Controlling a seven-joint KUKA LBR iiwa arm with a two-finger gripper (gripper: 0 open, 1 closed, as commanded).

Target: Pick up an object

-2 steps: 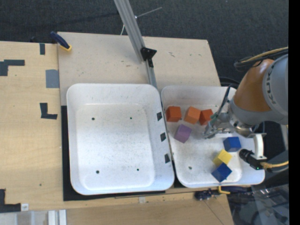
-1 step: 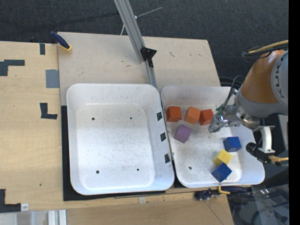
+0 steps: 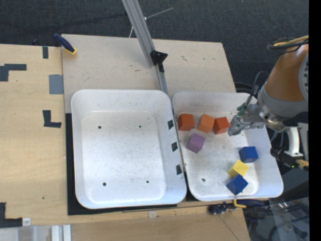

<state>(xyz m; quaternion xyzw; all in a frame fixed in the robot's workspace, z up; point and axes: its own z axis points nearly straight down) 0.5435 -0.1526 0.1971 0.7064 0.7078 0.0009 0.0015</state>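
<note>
Gripper (image 3: 235,128) low in right white bin (image 3: 215,192), just right of red cube (image 3: 220,125); jaw opening unclear, no visible hold. Orange cubes (image 3: 186,121) (image 3: 205,123) in row left of red. Purple cube (image 3: 195,142) below. Blue cubes (image 3: 248,154) (image 3: 237,184) flank yellow cube (image 3: 239,168).

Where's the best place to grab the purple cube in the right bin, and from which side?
Probably straight down onto the small purple cube, fingers on two opposite flat side faces. It sits apart from the orange cubes, so there looks to be room around it.

Overhead, slanted, above both bins (image 3: 173,104)
</note>
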